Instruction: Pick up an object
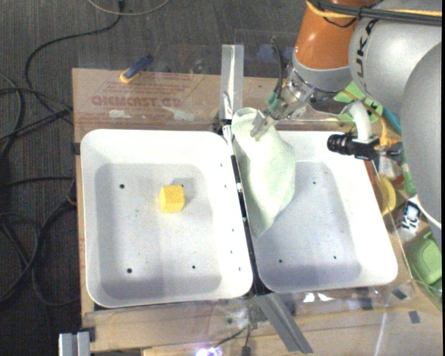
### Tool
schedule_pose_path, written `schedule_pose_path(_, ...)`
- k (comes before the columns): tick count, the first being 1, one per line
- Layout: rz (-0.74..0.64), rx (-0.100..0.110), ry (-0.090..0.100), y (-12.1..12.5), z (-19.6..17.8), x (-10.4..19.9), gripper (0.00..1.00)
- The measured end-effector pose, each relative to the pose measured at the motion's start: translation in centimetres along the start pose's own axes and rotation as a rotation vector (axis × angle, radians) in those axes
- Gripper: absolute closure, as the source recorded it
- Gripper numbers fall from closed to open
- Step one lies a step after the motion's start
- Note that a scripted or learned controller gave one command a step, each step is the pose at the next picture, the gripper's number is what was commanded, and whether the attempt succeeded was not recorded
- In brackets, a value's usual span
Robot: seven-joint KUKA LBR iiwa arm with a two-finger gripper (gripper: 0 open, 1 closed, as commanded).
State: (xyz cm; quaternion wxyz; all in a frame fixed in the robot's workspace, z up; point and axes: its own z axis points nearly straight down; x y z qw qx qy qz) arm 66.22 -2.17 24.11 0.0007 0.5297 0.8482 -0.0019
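Cloth: I am seeing a pale green cloth (271, 176) hanging from the pincer (263, 124) at its top corner, the rest trailing down below the pincer and draping over the inner wall of the right bin (341, 265). It is stretched into a long drape, which I judge is because its top is being lifted while its lower end is lying on the bin floor.

Pincer: I am reading the fingers as pinched narrowly on the cloth's upper corner, with fabric between them; the tips are small and partly blurred here, so the hold may be only an edge.

Arm: the grey arm (400, 50) is reaching in from behind the pincer, its orange band (330, 21) just above it.

Yellow block: a small yellow block (172, 198) is lying well apart from the pincer, down and across in the left bin (119, 273), untouched.

Tabletop: the tabletop (156, 99) is carrying both bins side by side, so either is within reach.
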Motion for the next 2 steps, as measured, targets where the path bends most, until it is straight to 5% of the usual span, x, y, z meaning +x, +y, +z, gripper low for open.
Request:
schedule_pose_path(1, -0.017, 0.001, 0.001, -1.0, 3.4, -3.3, 1.0)
schedule_pose_path(2, 0.017, -0.004, 0.003, 1.2, 1.2, 1.0, 1.0)
